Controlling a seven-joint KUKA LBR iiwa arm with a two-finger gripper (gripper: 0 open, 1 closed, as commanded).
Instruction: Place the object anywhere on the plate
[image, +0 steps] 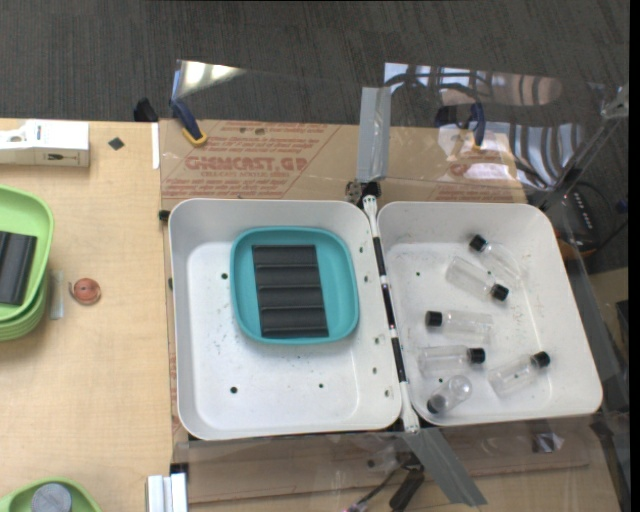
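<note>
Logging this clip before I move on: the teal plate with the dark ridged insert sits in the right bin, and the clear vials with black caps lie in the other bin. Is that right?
Not quite. The camera view shows the teal plate with its dark ridged insert in the left bin, not the right one. The clear vials with black caps lie in the right bin.

Plate (295, 285) in left bin (200, 380); vials (478, 272) in right bin (575, 380).
</note>
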